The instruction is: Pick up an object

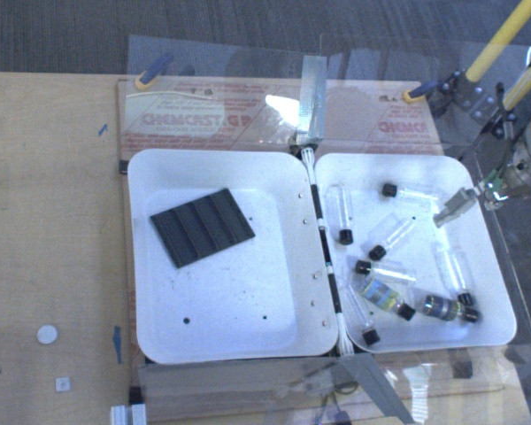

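The gripper, its opening unclear, hovers right of a slanting vial in the right bin.

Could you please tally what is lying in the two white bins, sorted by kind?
Clear vials with black caps, right bin: 7, for example one by the divider and one near the top.
Dark ribbed tray, left bin: 1
Total: 8, though the overlapping vials at the lower right make the vial count approximate.
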Controlling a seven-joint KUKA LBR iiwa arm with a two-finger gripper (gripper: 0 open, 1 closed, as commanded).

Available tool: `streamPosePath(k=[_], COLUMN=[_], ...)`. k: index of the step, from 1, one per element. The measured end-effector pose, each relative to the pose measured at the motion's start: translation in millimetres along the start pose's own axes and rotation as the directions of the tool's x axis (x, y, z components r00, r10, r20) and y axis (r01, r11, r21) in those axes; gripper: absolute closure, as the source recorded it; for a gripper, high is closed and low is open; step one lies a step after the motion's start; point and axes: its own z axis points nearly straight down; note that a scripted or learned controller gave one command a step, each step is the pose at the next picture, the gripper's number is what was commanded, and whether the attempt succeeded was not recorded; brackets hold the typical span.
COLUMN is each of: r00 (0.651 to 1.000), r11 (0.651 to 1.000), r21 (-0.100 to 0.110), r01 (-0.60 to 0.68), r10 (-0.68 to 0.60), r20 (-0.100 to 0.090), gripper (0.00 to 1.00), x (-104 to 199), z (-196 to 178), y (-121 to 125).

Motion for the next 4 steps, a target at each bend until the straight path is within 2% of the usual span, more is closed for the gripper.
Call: streamPosePath(k=[1,2,3,4], r00=[0.999,1.0,0.999,0.996], r11=[0.999,1.0,0.999,0.996], r21=[0.002,-0.002,0.001,-0.002], r01=[0.049,0.004,0.042,0.093], r10=[-0.049,-0.004,-0.042,-0.093], r20=[-0.007,-0.002,-0.001,0.001], gripper=[0.0,0.0,0.0,0.0], x=[-5.4,-16.8,36.1,32.6], z=[81.2,93.8,66.2,37.7], y=[-0.2,67.2,32.8,95.3])
